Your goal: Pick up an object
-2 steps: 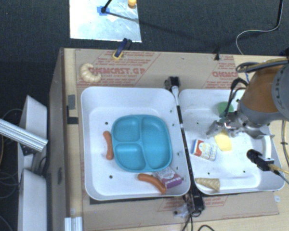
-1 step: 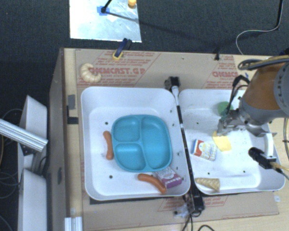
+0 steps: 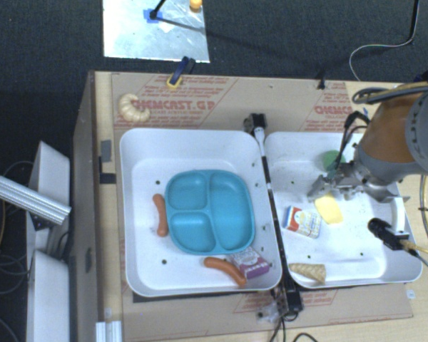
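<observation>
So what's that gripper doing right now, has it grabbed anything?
Gripper: low in the right bin, just above the yellow block; whether it is open, closed or holding anything cannot be told.

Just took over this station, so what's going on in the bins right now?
The arm reaches into the right bin from the right, its gripper low beside a yellow block, with a green object behind it. Nothing is visibly held. A small carton and a cone lie nearby. The left bin holds a blue divided plate, two sausages and a purple packet.
</observation>
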`<state>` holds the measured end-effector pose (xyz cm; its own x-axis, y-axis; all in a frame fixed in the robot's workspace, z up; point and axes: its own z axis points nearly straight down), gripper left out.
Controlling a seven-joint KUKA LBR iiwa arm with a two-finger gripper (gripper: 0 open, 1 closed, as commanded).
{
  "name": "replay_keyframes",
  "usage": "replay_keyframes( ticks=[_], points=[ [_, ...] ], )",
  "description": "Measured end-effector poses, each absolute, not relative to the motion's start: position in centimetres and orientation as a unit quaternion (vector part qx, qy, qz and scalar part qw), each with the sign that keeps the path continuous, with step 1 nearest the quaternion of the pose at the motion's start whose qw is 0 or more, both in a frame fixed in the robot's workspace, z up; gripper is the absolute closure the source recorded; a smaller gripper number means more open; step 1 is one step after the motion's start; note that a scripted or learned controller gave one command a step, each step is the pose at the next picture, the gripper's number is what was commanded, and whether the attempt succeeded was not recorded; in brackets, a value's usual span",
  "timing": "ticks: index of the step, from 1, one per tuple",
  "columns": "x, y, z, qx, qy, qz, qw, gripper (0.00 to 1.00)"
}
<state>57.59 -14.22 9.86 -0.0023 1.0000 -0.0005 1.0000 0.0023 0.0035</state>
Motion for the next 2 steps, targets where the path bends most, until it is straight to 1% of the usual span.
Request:
replay_keyframes(
  ticks=[1, 2],
  points=[
    [66.6, -16.8, 8.5, 0.706, 0.709, 0.0007, 0.002, 0.0],
    [66.7, -16.8, 9.7, 0.705, 0.709, 0.0015, 0.003, 1.0]
  ],
)
